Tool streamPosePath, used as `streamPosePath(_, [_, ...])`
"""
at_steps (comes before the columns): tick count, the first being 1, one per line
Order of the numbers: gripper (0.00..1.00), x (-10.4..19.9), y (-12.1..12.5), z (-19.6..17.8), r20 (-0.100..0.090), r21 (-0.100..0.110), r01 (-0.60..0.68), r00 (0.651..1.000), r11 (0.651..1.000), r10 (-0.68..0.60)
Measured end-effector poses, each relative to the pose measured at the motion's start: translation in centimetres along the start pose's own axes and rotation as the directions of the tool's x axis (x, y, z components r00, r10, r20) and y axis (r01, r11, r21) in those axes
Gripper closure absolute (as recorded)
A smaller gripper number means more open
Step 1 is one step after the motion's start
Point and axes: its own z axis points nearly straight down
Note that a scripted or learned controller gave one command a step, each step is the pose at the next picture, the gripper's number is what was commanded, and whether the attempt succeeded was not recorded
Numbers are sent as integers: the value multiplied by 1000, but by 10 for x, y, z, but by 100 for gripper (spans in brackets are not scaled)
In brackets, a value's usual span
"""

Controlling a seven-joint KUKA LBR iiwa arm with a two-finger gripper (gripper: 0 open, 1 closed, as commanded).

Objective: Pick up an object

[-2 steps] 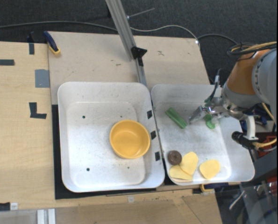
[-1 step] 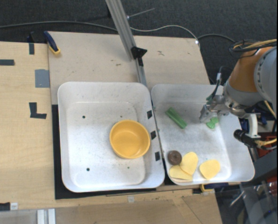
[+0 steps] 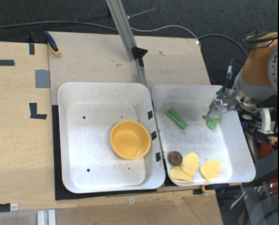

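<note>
My gripper [image 3: 214, 115] hangs over the right bin [image 3: 237, 144], near its far right side. A small green piece [image 3: 211, 123] sits right at the gripper's tip, touching or just under it; I cannot tell whether it is held. To its left a green bar [image 3: 177, 118] lies flat on the bin floor. At the bin's front lie a brown round piece [image 3: 175, 158] and three yellow slices [image 3: 191, 163], [image 3: 210, 169], [image 3: 178, 174]. A yellow bowl [image 3: 130, 139] stands upright in the left bin [image 3: 83, 125].
A slanted metal pole [image 3: 125, 27] reaches down to the bins' shared far corner. Cables and equipment [image 3: 261, 125] crowd the bench's right edge beside the arm. A blue and yellow tool [image 3: 51, 42] lies at the far left.
</note>
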Motion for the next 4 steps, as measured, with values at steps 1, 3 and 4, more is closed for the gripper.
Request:
streamPosePath(1, [100,5,4,-44,0,-1,2,1000,1000,-2])
streamPosePath(3, [100,54,-3,-90,-2,4,5,1000,1000,-5])
streamPosePath(4, [100,113,-11,-89,-3,4,7,1000,1000,-7])
